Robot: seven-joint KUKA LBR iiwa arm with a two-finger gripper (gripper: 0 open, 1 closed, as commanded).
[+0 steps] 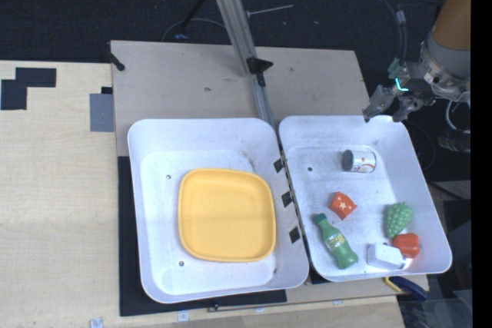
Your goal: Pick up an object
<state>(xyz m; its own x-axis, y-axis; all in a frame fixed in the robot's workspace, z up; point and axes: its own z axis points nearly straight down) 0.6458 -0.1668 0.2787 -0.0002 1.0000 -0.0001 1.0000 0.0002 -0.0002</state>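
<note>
The right bin (304, 136) holds several small items: a can lying on its side (359, 161), a red carton with a yellow mark (342, 205), a green bottle (335, 242), a green bunch of grapes (397, 218), a red piece (407, 243) and a white block (384, 255). My gripper (388, 105) hovers at the bin's far right corner, above and right of the can, and I see nothing held in it. Its fingers look spread apart. The left bin (146, 142) holds a yellow square plate (227, 214).
A slanted aluminium bar (238, 19) stands behind the bins, ending at the divider between them. Black clips (283, 182) line that divider. Cables hang near the arm at the right. Bare bench board lies behind both bins.
</note>
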